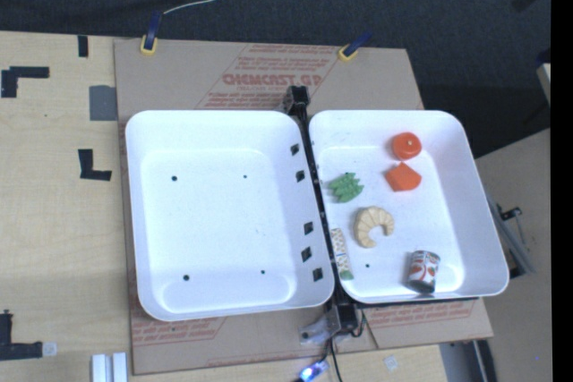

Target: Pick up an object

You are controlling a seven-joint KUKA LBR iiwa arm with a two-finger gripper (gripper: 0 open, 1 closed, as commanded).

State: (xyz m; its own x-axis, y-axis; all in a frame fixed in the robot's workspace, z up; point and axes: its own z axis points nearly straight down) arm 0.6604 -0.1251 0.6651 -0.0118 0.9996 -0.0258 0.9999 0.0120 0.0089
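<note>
The right bin (466,192) holds several small objects. An orange-red round piece (406,145) sits near its far right, with an orange wedge-shaped piece (403,178) just in front of it. A green leafy piece (345,187) lies near the bin's left wall. A tan croissant-like piece (373,224) rests in the middle. A small can (423,271) stands near the front right corner. A thin patterned strip (338,250) lies along the left wall near the front.
The left bin (215,210) sits beside the right one, joined along a black-clipped divider (309,192). Both rest on a cardboard sheet (269,76) on the wooden bench. A cable (192,4) runs across the dark floor behind.
</note>
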